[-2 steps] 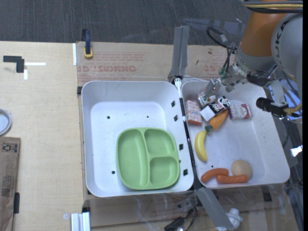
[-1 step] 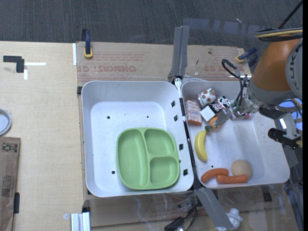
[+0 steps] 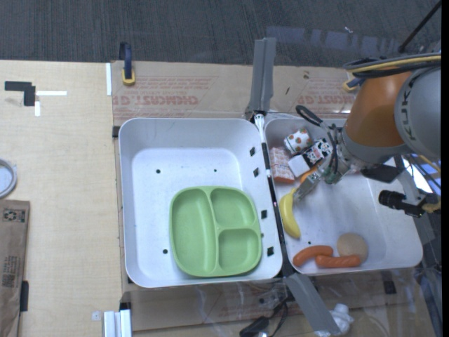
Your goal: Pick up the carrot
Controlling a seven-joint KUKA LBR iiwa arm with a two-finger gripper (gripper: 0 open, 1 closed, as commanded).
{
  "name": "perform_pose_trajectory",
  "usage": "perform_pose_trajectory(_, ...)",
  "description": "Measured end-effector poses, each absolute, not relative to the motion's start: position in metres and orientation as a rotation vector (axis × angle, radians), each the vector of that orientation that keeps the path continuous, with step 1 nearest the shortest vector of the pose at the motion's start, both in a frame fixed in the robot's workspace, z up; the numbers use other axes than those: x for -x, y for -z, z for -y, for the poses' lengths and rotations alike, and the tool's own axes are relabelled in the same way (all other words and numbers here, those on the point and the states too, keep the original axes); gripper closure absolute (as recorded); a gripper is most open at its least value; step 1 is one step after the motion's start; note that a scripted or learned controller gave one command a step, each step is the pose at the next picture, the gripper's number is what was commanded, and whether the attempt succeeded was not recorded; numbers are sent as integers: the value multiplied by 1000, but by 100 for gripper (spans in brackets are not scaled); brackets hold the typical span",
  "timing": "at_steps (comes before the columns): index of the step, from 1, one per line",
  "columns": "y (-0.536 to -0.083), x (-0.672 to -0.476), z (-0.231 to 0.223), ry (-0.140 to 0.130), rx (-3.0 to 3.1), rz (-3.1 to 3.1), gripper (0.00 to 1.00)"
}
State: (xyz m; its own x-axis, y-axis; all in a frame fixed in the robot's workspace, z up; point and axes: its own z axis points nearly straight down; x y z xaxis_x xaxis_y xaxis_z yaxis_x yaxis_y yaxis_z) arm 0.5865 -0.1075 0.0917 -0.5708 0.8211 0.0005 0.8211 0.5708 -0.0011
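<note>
The carrot (image 3: 306, 177) is a small orange piece in the right bin (image 3: 393, 220), near its left wall and just above the banana. Only a short stretch of it shows. My gripper (image 3: 303, 187) reaches down from the right onto it. The fingers stand close together, with the orange piece showing between them. The wrist and the orange band of the arm (image 3: 375, 114) hang over the bin's upper right part and hide what lies under them.
A yellow banana (image 3: 289, 216) lies just below the gripper. Two orange-red sausage shapes (image 3: 324, 257) and a tan bun (image 3: 351, 245) sit at the bin's front. Small packets and a spotted toy (image 3: 297, 140) crowd its back left. A green divided plate (image 3: 215, 230) sits in the left bin (image 3: 140, 188).
</note>
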Motion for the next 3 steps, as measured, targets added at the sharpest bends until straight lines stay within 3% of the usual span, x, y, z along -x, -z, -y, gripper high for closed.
perform_pose_trajectory(1, -89, -633, 109, -15, 1404, 2780, 0)
perform_pose_trajectory(2, -95, -629, 110, -23, 1401, 2768, 100)
perform_pose_trajectory(3, -192, -544, 84, 0, 1446, 2789, 100)
